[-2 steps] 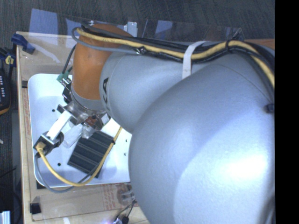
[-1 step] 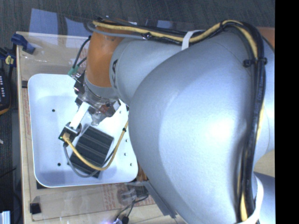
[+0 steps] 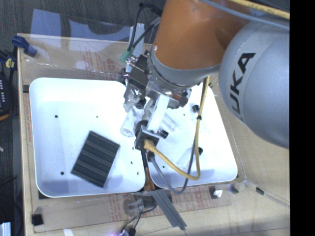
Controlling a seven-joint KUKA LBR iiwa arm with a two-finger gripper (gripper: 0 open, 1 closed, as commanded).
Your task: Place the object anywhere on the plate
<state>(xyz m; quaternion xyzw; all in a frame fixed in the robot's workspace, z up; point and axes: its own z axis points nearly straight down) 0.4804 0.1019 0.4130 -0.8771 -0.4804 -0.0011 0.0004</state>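
KUKA arm [image 3: 236, 48]: broad orange band above a grey collar; rounded silver-grey housing bearing black letters "UKA"; wrist assembly of dark and metallic blocks; yellow cable [image 3: 192, 146] looping beside a black cable; green connector [image 3: 129, 58] on thin wires near the wrist

Slab [image 3: 96, 159] lies in left bin [image 3: 44, 97], front-centre. Right bin [image 3: 224, 154] just beside it. Gripper [image 3: 135, 114] over the seam betw. bins.
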